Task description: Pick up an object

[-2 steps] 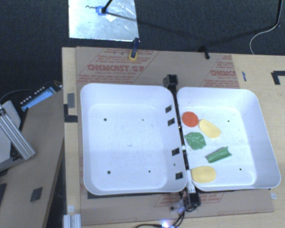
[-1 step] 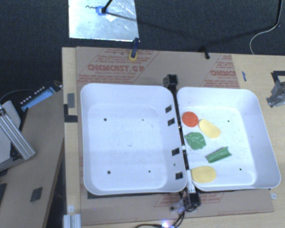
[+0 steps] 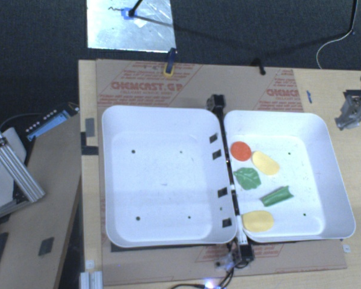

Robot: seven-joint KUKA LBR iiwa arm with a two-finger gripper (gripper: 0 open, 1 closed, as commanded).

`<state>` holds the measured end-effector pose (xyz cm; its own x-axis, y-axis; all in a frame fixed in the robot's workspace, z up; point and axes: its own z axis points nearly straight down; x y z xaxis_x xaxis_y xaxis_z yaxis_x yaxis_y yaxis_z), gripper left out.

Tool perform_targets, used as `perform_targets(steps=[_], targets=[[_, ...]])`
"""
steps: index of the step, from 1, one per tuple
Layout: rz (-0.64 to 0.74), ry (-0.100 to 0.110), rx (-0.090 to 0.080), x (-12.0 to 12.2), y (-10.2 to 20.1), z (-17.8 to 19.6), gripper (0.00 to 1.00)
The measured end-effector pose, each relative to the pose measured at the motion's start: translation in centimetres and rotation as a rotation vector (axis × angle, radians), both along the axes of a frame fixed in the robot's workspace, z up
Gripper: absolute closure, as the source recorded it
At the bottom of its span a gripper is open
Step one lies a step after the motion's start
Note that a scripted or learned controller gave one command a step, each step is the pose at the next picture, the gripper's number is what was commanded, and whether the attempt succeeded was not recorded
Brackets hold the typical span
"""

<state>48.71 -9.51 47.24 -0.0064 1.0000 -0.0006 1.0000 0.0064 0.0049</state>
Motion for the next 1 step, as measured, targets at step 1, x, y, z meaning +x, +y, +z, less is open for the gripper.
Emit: perform_targets(steps=[1], targets=[[-0.002,0.001,0.000,-0.03,0.92,1.49,1.00]])
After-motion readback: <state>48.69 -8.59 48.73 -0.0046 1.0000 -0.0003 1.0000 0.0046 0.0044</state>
